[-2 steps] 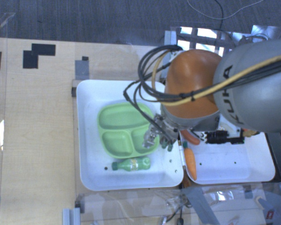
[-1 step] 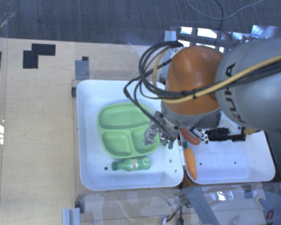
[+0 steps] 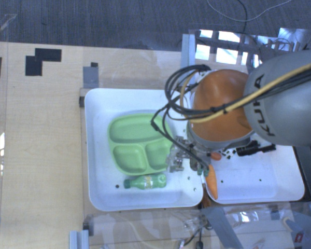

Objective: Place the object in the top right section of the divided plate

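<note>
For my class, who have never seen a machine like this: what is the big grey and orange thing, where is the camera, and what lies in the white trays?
It is a robot arm, grey with an orange band, reaching in from the right. One camera looks down at a slant. The left bin holds a green divided plate and, beside it, a green bottle lying flat. The gripper hangs at the plate's right edge; whether it holds anything is unclear. An orange carrot-like thing lies by the right bin.

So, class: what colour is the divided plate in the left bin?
Light green; the divided plate shows plainly in the camera view.
</note>
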`<move>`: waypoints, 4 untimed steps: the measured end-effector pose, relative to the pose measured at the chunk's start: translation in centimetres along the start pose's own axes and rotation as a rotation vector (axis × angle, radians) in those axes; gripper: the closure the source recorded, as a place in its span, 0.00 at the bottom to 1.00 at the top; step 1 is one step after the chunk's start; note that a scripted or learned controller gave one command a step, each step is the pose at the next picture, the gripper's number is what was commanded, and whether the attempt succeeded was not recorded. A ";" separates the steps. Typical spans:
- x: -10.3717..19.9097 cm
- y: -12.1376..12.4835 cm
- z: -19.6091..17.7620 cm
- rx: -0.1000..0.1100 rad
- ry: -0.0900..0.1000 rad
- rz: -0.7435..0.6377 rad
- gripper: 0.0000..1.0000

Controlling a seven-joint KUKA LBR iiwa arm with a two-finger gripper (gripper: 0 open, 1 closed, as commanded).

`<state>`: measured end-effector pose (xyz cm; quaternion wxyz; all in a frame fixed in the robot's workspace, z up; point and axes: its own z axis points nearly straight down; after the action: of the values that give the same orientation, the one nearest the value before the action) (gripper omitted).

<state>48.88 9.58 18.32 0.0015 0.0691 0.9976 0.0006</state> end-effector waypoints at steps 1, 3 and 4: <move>-0.5 -2.8 -3.2 -0.001 -0.004 -0.172 1.00; -2.8 11.7 8.7 -0.009 -0.030 -0.396 1.00; -4.4 4.6 8.5 -0.021 -0.036 -0.754 1.00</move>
<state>53.89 13.51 9.82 0.0199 -0.3029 0.9528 0.0090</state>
